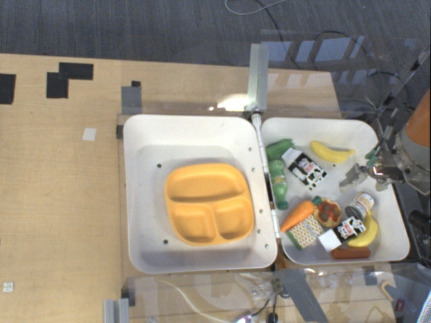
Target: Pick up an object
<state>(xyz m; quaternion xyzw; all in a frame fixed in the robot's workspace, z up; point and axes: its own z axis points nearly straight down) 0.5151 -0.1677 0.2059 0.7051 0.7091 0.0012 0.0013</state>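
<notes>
Nothing is lifted yet, so the pick itself is still to come. The candidates all lie in the right bin (387, 251). Taking the small can (364, 202) as landmark: a cow-print carton (351, 228) and a banana (367, 233) sit just below it, a carrot (298, 214) well to its left, a second banana (331, 153) above and left.

The gripper (364, 173) hangs just above the can, at the bin's right side, jaws spread and grasping nothing. I judge the arm still has to come down, close on 1 object and raise it. The orange tray (207, 203) lies far left of the can, in the other bin (138, 200).
</notes>
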